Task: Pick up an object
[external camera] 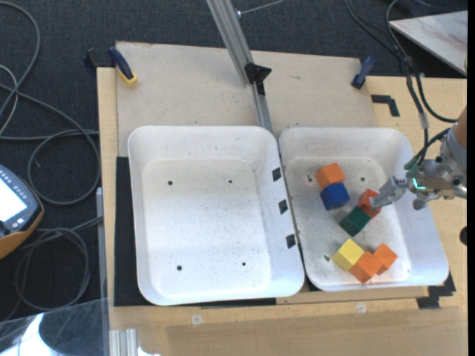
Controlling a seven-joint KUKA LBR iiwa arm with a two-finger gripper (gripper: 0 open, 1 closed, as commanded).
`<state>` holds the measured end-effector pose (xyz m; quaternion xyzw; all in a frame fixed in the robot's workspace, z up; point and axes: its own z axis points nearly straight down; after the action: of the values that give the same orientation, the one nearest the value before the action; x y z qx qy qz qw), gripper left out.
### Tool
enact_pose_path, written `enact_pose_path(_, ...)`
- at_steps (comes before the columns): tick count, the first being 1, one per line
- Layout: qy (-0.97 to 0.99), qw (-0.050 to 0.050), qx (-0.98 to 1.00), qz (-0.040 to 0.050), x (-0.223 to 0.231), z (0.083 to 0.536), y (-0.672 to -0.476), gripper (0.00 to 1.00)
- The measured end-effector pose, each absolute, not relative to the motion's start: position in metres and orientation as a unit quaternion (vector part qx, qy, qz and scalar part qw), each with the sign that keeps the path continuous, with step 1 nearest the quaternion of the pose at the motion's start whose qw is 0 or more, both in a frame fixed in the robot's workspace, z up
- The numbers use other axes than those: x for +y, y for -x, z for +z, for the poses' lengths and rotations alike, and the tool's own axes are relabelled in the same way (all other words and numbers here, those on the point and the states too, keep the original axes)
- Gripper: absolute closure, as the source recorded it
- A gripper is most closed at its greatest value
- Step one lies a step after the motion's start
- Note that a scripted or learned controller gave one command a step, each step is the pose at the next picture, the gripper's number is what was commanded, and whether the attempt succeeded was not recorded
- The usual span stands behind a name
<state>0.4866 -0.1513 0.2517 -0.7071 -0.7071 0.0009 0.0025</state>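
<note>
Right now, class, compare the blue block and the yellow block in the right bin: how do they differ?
The blue block is blue; the yellow block is yellow. The blue block lies toward the bin's far side, directly below an orange block in the view; the yellow block lies at the near side, touching another orange block. Both are small cubes of similar size in the right bin.

1. The two bins (148, 199) are seen as white plastic, smooth, finely speckled;
2. The bench (185, 80) is seen as pale matt wood;
3. The blocks (335, 196) are seen as matt, plainly coloured;
4. The slanting rail (226, 21) is seen as brushed metal.
</note>
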Motion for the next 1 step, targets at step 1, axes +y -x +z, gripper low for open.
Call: enact_pose_path(1,0.707,0.000,-0.707,-0.0004,-0.1513,0.2534,-0.4874,0.00)
